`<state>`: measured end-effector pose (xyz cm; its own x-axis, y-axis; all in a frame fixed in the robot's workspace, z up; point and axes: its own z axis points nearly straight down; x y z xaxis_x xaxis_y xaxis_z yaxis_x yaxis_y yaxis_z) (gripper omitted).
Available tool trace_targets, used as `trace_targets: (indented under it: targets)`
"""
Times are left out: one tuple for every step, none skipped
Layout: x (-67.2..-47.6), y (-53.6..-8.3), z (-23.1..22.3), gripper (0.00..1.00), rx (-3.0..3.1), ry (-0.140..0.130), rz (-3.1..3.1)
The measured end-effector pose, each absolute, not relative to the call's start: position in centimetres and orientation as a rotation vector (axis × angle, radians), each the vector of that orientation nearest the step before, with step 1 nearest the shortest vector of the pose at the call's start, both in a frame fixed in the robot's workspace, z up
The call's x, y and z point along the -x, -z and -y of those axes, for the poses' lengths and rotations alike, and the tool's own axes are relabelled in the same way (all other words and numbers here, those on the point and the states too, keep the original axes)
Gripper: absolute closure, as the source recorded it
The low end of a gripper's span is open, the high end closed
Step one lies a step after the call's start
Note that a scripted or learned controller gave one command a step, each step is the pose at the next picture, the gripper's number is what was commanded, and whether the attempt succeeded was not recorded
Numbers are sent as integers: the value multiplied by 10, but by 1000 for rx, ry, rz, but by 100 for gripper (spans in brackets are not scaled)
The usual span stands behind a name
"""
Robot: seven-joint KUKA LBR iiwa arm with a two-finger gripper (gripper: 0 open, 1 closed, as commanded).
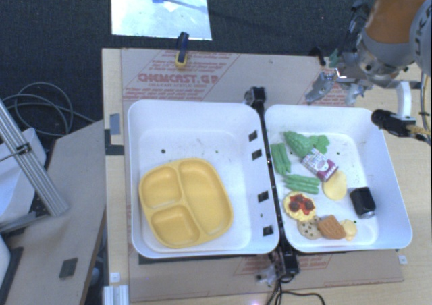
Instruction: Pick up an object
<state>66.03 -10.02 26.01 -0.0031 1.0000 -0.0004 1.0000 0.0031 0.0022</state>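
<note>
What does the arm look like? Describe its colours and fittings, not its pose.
The arm is bulky and rounded, with an orange band over grey metal at the wrist. Below it sits silvery hardware with thin cables, ending in the gripper of pale metallic fingers. A black fitting juts out beside it.

You are looking at a robotics lab, not a home or kitchen. The worktop [223,71] is a board still wearing printed protective film, set on dark carpet [54,20]. Two shallow white bins, the left bin [196,118] and the right bin [388,169], sit side by side on it. An industrial arm [398,13] with an orange band leans in from the right. Loose cables [40,104] coil on the floor, and an aluminium frame rail [30,162] stands at the left.
</note>
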Motion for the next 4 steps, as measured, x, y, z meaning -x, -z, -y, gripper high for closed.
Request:
trace_targets:
  targets:
    - [-612,-167,104,0,-2226,7,-2226]
    - [-562,-88,128,0,-2206,-16,-2208]
    - [-615,-90,152,0,-2205,-11,-2216]
    - [-611,-97,149,100,-2213,-6,-2222]
